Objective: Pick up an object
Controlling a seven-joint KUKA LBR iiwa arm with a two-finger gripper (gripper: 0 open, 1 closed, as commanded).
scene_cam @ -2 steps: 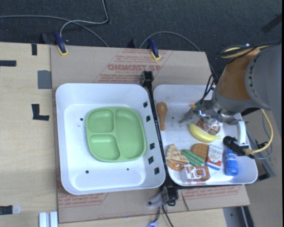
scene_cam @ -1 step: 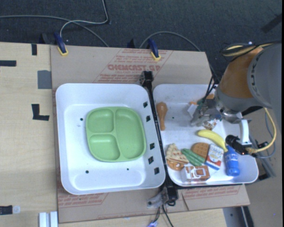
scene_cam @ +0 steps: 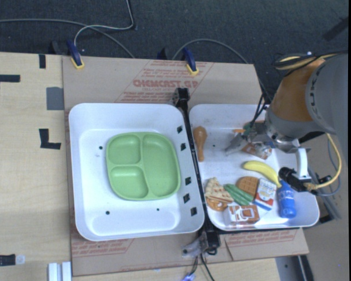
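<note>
On the left of the bench we see a shallow white bin (scene_cam: 82, 174) holding a green divided plate (scene_cam: 143, 165), which lies flat near its middle with bare white floor all round it; a black divider (scene_cam: 190, 157) separates this bin from its neighbour. Moving right, the second white bin (scene_cam: 222, 111) holds the loose things: a brown drumstick-shaped toy (scene_cam: 199, 139) by the divider, a pretzel-like piece (scene_cam: 216, 194), green beans (scene_cam: 238, 194), a round cookie (scene_cam: 247, 185), a small printed carton (scene_cam: 243, 214), a yellow banana (scene_cam: 261, 170) and a blue bottle (scene_cam: 286, 202), crowded toward the near right corner. Farther right, the grey and orange arm (scene_cam: 298, 98) reaches in; its gripper (scene_cam: 243, 139) sits low over the far part of this bin, beside a small wrapped item (scene_cam: 260, 151); we cannot tell how its claw stands. We judge the task not yet done, since nothing shows lifted; a grasp and a lift remain. Open floor lies around the drumstick; the crowded corner and bin walls leave less room.
</note>
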